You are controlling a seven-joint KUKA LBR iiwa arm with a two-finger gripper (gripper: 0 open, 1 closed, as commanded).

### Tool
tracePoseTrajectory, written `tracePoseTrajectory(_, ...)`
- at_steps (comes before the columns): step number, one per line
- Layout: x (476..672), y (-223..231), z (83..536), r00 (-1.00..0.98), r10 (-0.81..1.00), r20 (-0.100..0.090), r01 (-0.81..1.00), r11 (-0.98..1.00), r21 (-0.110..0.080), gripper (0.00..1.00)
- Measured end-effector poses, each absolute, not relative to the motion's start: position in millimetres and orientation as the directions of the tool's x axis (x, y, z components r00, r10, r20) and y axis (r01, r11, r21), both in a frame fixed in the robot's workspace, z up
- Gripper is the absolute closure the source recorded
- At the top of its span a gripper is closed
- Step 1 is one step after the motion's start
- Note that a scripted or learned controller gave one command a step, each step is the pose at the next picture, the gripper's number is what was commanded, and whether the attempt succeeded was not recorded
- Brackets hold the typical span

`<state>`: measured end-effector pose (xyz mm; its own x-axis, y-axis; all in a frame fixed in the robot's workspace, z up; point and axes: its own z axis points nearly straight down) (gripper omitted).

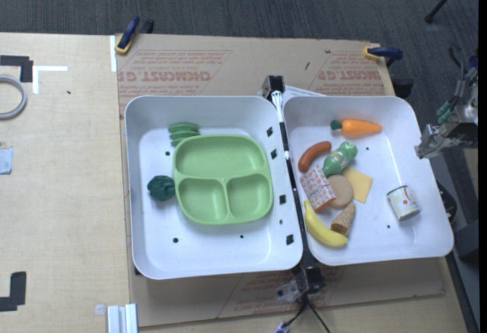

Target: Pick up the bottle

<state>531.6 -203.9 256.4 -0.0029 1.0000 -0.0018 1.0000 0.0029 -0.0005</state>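
Bottle (339, 159) (green, half-hidden among food); gripper (440, 132) cut off, jaws' state unclear.

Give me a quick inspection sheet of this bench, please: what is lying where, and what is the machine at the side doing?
Surface: wooden bench with cardboard sheet under two white bins, left bin and right bin.
Job's things: green bottle lies in the right bin among toy food.
Clutter: right bin holds carrot, sausage, banana, small can; left bin holds green divided plate and broccoli.
Grippers: gripper sits at the right bin's right rim, away from the bottle.
Cables: black lead below the bins.
Surroundings: dark carpet, blue clamps on the cardboard.
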Motion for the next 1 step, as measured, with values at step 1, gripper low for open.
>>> tracePoseTrajectory(1,504.3,-136.3,284.3,0.240,0.971,-0.001,0.971,-0.240,-0.002,1.00)
